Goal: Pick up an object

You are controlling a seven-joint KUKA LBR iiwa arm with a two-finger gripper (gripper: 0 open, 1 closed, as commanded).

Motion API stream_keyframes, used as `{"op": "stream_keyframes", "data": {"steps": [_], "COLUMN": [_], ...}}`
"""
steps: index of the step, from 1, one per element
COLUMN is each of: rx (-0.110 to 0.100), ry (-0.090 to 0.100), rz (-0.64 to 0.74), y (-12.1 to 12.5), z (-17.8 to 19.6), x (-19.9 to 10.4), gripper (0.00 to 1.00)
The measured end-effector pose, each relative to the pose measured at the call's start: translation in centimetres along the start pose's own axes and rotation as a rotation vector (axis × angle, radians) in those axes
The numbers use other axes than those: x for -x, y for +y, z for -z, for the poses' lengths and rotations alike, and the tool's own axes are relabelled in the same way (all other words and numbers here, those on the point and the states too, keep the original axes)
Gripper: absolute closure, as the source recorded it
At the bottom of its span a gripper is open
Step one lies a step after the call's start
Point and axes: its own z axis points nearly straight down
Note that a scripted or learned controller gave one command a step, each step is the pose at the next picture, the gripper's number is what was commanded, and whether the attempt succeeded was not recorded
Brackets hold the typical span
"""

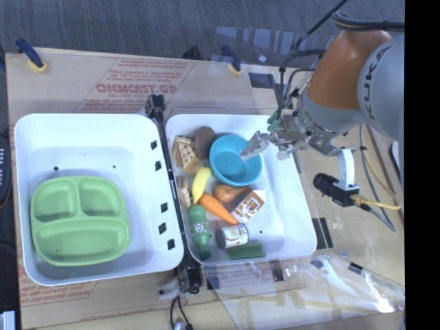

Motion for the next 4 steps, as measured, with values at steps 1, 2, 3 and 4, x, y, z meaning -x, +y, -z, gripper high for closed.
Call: {"op": "stream_keyframes", "data": {"steps": [1, 2, 3, 4], "rx": [0.001, 0.001, -0.005, -0.001], "ry": [-0.002, 0.001, -0.001, -0.001], "rz": [0.117, -0.051, -0.039, -0.150], "y": [-2.1, -5.1, -5.1, -0.4], "z": [-12.9, -16.2, -15.2, -10.9], "x": [1.7, -2.4, -2.4, -4.4], "gripper": [0.00, 0.00, 1.00, 1.00]}}
